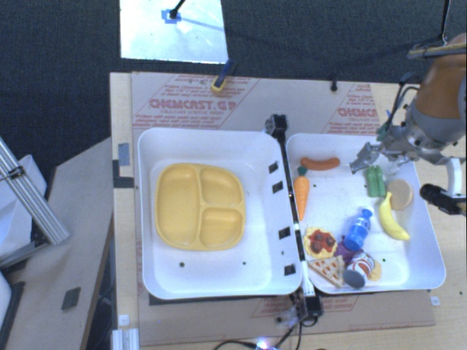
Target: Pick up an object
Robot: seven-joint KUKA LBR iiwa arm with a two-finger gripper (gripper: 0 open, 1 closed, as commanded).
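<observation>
Green plastic, a small cucumber-like piece (375,181), lies just beneath the gripper (373,156) in the right bin (430,265), and it looks the likeliest thing to be picked; the gripper hangs over the bin's far right part, one grey finger jutting toward the sausage (319,163), but whether the pincer stands apart or together cannot be told from this angle.

The risks seem to come from crowding; the green piece sits just beside a tan round (400,194), with the banana (392,221) near below it, so a descent slightly off could nudge a neighbour or close on two things at once; the piece is narrow and smooth, and a pinch across its end rather than its middle could let it squirt out; the bin's far wall is also near, and a finger could catch on it.

Elsewhere in that bin the carrot (301,195) lies along the left wall, a blue bottle (357,229) stands tilted amid a heap of pizza slices and other small toys at the near side.

The left bin (157,268) holds a yellow divided tray (200,205); both bins rest on a sheet of clear board with red lettering (193,102), laid on a pale wooden bench (87,217); beyond it the floor is dark carpet (51,57), with a bright square panel (174,19) lying on it; at the left edge stands a slanting aluminium rail (29,199).
</observation>
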